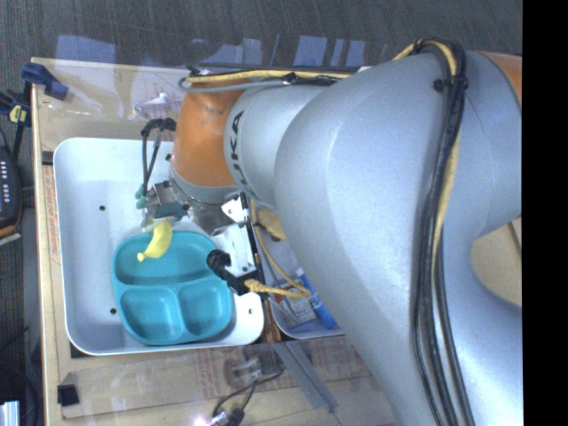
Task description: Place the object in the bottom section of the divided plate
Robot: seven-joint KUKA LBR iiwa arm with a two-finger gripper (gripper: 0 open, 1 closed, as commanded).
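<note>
A blue divided plate [174, 284] lies in the lower part of the left white bin [82, 193]. It has one wide section toward the top of the view and two smaller sections toward the bottom. A small yellow banana-shaped object [157, 241] is at the upper left of the wide section, its top end right under my gripper [158, 209]. The gripper reaches down over the plate's upper edge, below the orange band [202, 145]. I cannot see whether the banana rests on the plate or hangs from the gripper.
The grey arm [373, 211] covers most of the right bin; only its lower left corner [297, 331] shows, with a blue item [318, 312] in it. Cables [266, 287] hang beside the plate's right rim. The left bin's upper left floor is bare white.
</note>
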